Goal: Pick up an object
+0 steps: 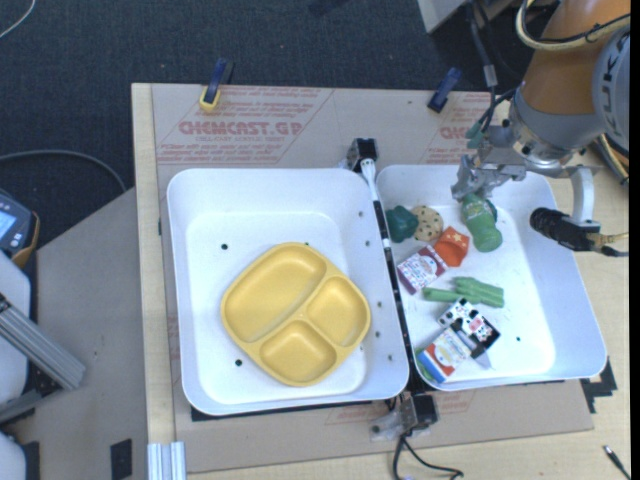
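My gripper [476,190] hangs over the back of the right bin [560,318], its fingers pointing down right above a green cylinder-shaped toy [484,226]. From this angle the gap between them is hard to judge. Nearby lie a dark green piece [401,224], a tan cookie [429,223], an orange-red piece [452,246], a red-and-white packet [420,268], a green bean-like item [466,291], a black-and-white piece [470,324] and a small card [444,353].
The left bin [200,208] holds a yellow divided plate [295,313]. A black clip [362,153] sits at the back between the bins. The arm's grey and orange body [570,78] looms at the upper right.
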You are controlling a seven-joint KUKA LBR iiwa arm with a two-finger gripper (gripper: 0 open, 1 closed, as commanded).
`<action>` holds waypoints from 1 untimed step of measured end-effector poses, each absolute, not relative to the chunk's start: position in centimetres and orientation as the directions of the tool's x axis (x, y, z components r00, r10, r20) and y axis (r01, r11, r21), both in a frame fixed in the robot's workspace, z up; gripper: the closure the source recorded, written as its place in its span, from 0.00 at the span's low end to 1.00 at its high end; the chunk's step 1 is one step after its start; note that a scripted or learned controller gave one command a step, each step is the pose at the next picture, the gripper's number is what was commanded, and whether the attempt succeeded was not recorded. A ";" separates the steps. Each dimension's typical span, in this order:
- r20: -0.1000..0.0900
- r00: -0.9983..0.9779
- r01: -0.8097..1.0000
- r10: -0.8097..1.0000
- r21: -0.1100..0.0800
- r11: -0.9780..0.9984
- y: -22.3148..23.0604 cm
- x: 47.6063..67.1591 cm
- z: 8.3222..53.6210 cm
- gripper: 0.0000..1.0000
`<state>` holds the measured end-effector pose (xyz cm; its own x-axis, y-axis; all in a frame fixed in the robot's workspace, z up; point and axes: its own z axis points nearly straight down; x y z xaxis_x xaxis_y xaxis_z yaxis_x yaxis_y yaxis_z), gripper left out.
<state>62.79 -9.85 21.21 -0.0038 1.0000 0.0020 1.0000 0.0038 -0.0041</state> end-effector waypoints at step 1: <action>0.003 -0.005 1.000 1.000 -0.003 0.005 -5.1 59.8 22.9 1.00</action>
<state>59.84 -5.10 22.94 -0.0051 1.0000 0.0030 1.0000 0.0051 -0.0034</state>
